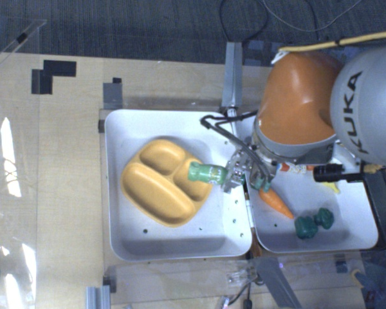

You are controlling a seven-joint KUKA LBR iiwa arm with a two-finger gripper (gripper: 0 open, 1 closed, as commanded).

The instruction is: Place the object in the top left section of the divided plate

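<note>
Bottle over the plate's edge, carried by the gripper.

Gripper (230, 176) is clenched on one end of a small green bottle (204, 172), which lies sideways and juts left over the right rim of the yellow divided plate (156, 192), just beside the upper section nearest the arm. Which section counts as top left is hard to judge from this slant, so a release here could land the bottle in the wrong compartment; being round and on its side, it could also roll over a low divider or off the rim into the left bin (125, 237). Plate sits loose and tilted in that white bin, so a low pass might nudge it. Right bin (367, 234) holds a carrot (276, 202) and a green dumbbell (314, 223), well apart from the plate. Wooden bench (45, 192) surrounds both; dark carpet lies behind.
</note>
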